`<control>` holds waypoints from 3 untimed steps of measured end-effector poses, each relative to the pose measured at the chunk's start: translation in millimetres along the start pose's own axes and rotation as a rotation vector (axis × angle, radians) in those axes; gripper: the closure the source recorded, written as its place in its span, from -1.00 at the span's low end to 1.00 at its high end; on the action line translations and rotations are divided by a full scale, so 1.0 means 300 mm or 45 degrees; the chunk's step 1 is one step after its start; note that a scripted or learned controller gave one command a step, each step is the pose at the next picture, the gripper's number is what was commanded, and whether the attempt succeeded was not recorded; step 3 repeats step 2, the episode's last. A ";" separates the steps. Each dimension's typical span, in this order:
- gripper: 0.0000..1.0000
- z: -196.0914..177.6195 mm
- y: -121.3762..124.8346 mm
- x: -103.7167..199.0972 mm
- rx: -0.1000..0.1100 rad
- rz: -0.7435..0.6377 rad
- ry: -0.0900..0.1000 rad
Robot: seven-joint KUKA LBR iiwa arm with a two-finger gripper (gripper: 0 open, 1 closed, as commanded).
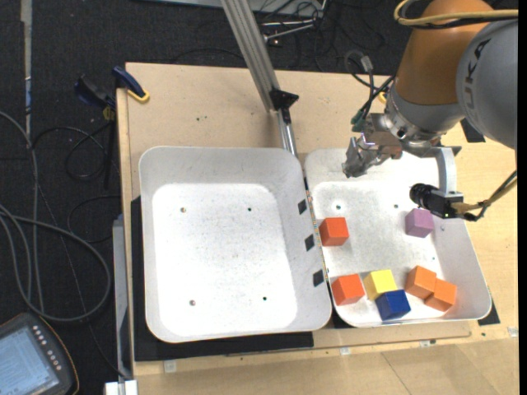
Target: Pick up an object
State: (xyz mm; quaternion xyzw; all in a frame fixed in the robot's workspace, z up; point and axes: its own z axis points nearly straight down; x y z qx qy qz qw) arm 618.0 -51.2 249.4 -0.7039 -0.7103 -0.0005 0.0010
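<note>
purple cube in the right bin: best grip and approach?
Take the purple cube from above, fingers closing on two opposite vertical faces. It sits flat and apart from the other blocks, so both sides look free. Probably keep the closing axis clear of the black fixture just above it. The gripper sits up-left of it.

The arm [461,64] runs off the top and right edges, its bulk hides the right bin's [473,257] far corner, the gripper [360,161] is too small and shadowed to read its fingers, and a screen [25,360] is cut by the bottom-left corner.
</note>
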 end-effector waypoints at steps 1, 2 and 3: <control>1.00 0.018 -0.026 0.214 0.001 0.000 0.001; 1.00 -0.002 -0.060 0.391 0.000 0.001 0.000; 1.00 -0.002 -0.060 0.391 0.000 0.001 0.000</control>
